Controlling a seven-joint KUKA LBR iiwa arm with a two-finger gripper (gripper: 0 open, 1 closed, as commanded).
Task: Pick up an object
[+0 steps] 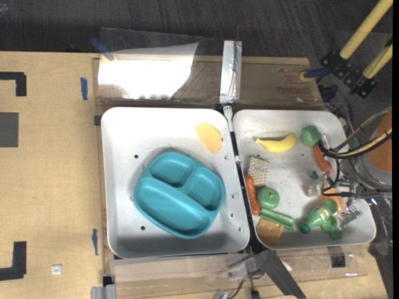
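Nearest, along the right bin's (368,229) front edge: a flat tan-brown piece (269,230) in the front left corner; a green stick-shaped toy (277,217) lying just behind it; a green pear-shaped toy (319,217) with a small green piece (333,232) touching its right side.

Gripper (333,192): low over the right part of the right bin, just behind the pear-shaped toy, wrapped in cables; whether it is spread or pinched cannot be told, and no item is seen held by it.

Left bin (118,167), front to middle: one teal divided tray (179,193) with three compartments, set at a slant.

Right bin, middle: a green apple (268,197); an orange carrot-like piece (250,192) along the left wall, just beside the apple; a speckled pale block (259,167) behind both.

Right bin, rear: a yellow banana (277,143); a green round toy (310,135) to its right; a red-orange piece (320,157) just in front of that, partly under cables.

Left bin, rear right corner: a yellow-orange oval piece (210,136) near the dividing wall.

Farthest: a clear plastic sheet (149,67) behind the left bin, and a silvery strip (230,70) standing between the bins.
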